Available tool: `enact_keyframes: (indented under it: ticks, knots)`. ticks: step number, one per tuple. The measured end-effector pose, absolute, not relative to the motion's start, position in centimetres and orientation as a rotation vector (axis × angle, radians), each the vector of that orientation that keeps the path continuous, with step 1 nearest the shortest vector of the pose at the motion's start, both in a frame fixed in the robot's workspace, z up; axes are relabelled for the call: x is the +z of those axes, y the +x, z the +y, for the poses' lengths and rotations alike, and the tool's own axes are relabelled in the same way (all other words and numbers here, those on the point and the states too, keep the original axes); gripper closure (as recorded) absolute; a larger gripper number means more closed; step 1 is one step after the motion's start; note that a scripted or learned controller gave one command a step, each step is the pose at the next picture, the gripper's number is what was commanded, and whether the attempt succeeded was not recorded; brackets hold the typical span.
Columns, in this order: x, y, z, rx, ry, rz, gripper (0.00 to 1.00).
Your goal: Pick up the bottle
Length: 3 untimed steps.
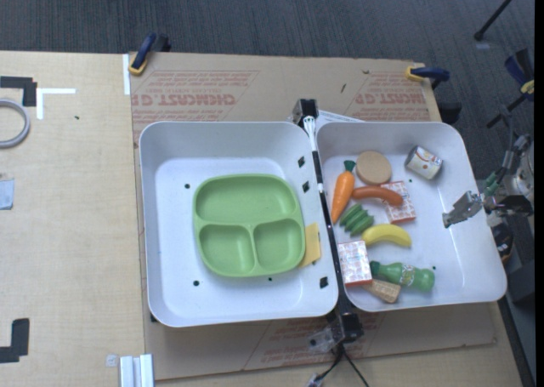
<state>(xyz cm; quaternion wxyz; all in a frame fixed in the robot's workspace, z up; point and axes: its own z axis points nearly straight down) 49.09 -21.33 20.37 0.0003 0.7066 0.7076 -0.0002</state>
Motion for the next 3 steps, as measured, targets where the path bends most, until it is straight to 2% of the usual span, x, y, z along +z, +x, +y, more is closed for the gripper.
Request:
enact_keyframes:
  ticks: [1, 2, 3]
  knots:
    - [21.3, 49.2, -21.4, 0.000, 2.216, 2.223, 1.00]
    - [24.9, 47.8, -15.5, 0.000, 2.016, 2.407, 1.00]
    - [22.7, 47.8, -16.2, 0.000, 1.647, 2.675, 1.00]
